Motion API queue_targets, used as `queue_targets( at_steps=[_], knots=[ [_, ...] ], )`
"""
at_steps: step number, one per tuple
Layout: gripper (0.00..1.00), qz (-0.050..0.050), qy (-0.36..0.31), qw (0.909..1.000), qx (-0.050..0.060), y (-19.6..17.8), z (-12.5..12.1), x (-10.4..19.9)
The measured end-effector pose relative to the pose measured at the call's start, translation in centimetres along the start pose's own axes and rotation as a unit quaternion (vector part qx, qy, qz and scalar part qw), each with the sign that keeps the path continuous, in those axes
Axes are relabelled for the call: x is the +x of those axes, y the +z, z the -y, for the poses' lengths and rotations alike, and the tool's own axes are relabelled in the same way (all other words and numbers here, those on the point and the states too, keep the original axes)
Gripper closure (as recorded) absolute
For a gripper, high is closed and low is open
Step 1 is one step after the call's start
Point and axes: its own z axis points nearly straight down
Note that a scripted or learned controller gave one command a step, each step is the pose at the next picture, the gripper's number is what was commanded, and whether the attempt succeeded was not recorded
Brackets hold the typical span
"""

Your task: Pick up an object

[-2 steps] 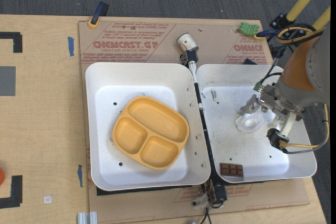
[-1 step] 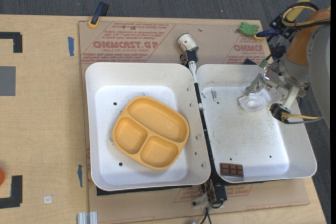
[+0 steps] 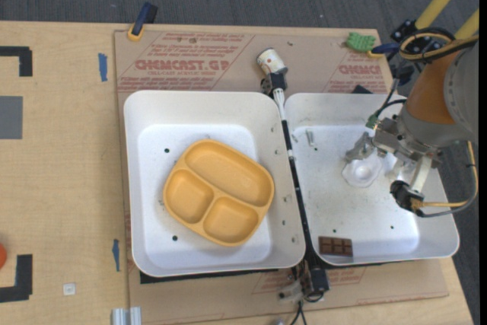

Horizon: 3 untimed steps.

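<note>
Gripper (image 3: 364,160) low in right bin (image 3: 426,243) over a small clear cup-like object (image 3: 360,173), well right of the yellow divided plate (image 3: 219,192), finger state can't tell; best to centre on the cup before closing, then lift straight.

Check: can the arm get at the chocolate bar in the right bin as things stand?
Probably yes. The chocolate bar lies alone on the near edge of the right bin, nothing on top; the gripper is over that same bin. The rim beside it may crowd the fingers.
</note>
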Motion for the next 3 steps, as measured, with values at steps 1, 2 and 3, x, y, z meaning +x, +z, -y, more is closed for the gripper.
queue_targets(
  at_steps=[1,2,3],
  knots=[
    [0.00,-0.003,-0.052,0.9987,0.000,0.0,-4.6,-1.5],
    [0.00,-0.006,0.024,0.9997,0.005,0.1,-8.5,0.1],
    [0.00,0.000,0.122,0.9925,-0.002,-8.0,-9.6,0.4]
  ],
)
